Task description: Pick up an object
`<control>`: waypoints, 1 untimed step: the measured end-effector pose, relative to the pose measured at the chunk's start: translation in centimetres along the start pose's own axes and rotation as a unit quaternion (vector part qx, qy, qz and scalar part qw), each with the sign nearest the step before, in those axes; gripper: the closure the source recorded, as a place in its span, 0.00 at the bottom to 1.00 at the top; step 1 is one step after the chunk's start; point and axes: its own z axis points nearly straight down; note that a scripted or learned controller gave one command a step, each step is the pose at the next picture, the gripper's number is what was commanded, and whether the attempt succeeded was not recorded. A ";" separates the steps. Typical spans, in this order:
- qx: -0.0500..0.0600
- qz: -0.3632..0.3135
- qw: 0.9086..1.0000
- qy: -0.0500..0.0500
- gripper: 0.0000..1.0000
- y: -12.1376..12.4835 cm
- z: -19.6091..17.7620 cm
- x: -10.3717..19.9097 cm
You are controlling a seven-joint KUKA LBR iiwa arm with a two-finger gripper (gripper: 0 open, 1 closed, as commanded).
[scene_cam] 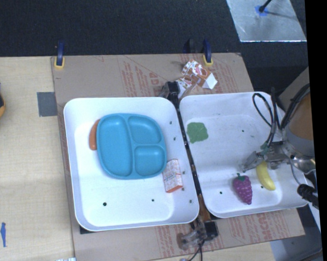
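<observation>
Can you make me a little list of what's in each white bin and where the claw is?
left bin: blue plate, orange thing peeking from under it, small packet
right bin: green piece, grapes, banana
claw: over the right bin, right above the banana
held: nothing seen between its fingers

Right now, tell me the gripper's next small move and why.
Probably a short drop onto the toy banana. The gripper sits at the banana's upper end in the right bin, gripping nothing visibly, and the purple grapes lie just left, apart.
</observation>
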 end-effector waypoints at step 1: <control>0.001 -0.002 1.000 -0.001 1.00 0.0 -1.0 -0.1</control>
